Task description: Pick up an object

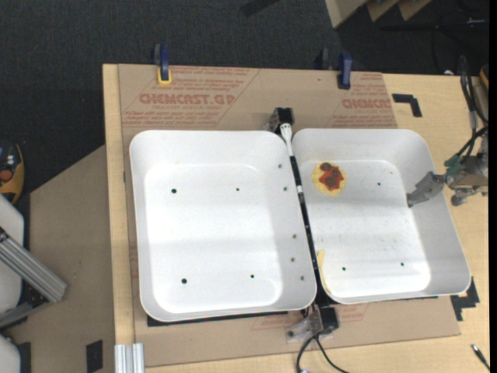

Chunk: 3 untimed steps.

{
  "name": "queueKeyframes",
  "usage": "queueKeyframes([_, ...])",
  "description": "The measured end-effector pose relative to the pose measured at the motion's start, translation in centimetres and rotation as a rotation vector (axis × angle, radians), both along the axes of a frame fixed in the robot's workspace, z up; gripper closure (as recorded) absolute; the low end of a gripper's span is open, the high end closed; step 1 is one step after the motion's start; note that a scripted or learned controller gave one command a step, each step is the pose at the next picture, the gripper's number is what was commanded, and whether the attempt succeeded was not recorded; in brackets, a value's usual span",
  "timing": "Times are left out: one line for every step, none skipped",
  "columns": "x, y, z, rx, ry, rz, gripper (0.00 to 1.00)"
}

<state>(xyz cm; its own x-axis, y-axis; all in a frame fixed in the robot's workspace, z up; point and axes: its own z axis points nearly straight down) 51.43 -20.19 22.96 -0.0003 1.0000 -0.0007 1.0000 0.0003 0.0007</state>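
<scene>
A small round yellow object with red and dark spots on top (329,178) lies flat in the right bin (419,282), in its far left part near the divider between the bins. A pale yellow flat piece (320,263) rests against the near left wall of the same bin, partly tucked under the rim.
The left bin (147,231) sits beside the right one on a brown board (202,95) held by two blue clamps (161,55). A grey metal fixture with wires (446,183) juts over the right bin's right rim. Cables (311,336) run at the front.
</scene>
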Motion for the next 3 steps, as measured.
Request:
queueKeyframes([-3.4, 3.1, 30.1, -0.006, -0.022, 0.003, 0.0])
queueKeyframes([3.5, 8.7, 19.9, 0.003, 0.008, 0.007, 0.0])
queueKeyframes([9.2, 11.8, 9.5, 0.003, 0.01, 0.004, 0.0])
